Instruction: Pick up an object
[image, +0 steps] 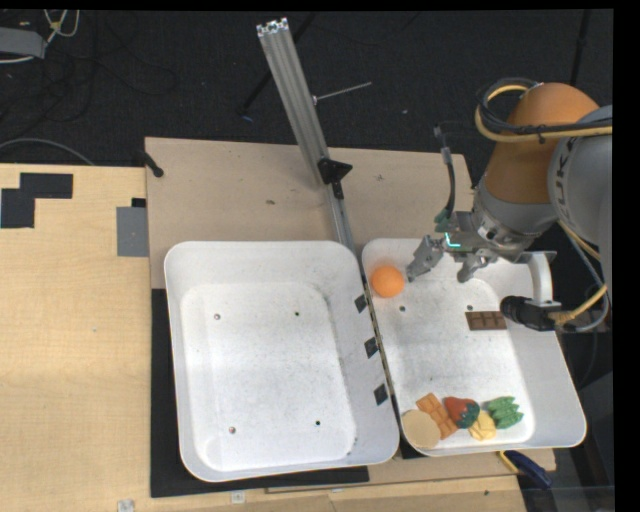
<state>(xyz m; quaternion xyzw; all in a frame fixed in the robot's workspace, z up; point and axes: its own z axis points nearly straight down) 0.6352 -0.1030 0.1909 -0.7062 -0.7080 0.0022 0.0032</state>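
camera view shows the gripper (449, 260) with fingers spread, holding nothing, just right of the orange ball (387, 281). it likely hovers there to line up a grasp.

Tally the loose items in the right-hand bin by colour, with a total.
Orange: 2, the ball and a wedge
Brown: 1, block
Red: 1
Green: 1
Yellow: 1
Tan: 1, disc
Total: 7

grey arm (590, 180), orange band (535, 145)
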